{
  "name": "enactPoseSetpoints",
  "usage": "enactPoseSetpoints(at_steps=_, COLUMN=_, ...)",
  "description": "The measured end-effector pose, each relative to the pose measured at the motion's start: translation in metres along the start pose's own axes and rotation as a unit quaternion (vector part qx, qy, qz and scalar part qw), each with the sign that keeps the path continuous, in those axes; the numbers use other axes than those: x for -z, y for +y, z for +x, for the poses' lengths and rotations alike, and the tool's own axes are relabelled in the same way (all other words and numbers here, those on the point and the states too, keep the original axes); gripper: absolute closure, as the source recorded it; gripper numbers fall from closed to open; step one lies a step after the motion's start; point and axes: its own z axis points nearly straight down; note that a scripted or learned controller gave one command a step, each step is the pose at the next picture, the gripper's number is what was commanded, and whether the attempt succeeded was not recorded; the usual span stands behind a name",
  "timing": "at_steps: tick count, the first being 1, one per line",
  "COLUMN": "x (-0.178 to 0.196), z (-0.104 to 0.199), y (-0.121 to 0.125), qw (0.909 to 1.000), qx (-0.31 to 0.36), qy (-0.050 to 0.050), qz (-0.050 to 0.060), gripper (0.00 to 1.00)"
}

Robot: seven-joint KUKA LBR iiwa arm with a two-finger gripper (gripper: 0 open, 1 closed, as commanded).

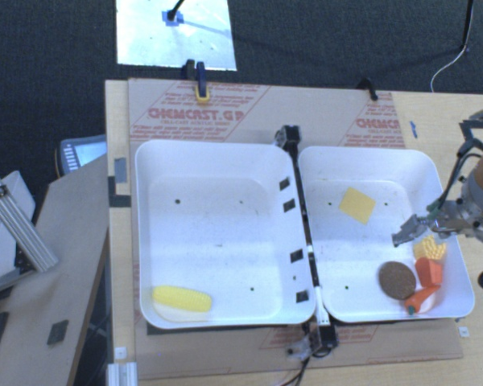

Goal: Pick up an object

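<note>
Several light, rigid toys sit just below gripper (pixel 410 232); jaw state unclear; fries (pixel 431 250) closest, pinch across its sides.

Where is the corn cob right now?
The corn cob lies in the left bin, at its near-left corner, far from the items in the right bin.

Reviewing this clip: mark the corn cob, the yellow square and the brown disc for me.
corn cob (pixel 182 298), camera view, middle of the cob.
yellow square (pixel 357 205), camera view, centre of its flat top.
brown disc (pixel 397 280), camera view, centre of its face.
</note>
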Motion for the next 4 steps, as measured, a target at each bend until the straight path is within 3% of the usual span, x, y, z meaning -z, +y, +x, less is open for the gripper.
enactPoseSetpoints(at_steps=1, x=0.019, z=-0.029, y=0.046, qw=1.0, qx=0.001, qy=-0.002, qz=-0.003, gripper=0.0)
enactPoseSetpoints(at_steps=2, x=0.023, z=0.008, y=0.154, qw=1.0, qx=0.004, qy=-0.001, qz=-0.005, gripper=0.0)
enactPoseSetpoints(at_steps=3, x=-0.099, z=0.067, y=0.142, qw=1.0, qx=0.0, qy=0.0, qz=-0.003, gripper=0.0)
enactPoseSetpoints(at_steps=4, x=-0.004, z=0.129, y=0.106, qw=1.0, qx=0.004, qy=0.001, qz=-0.004, gripper=0.0)
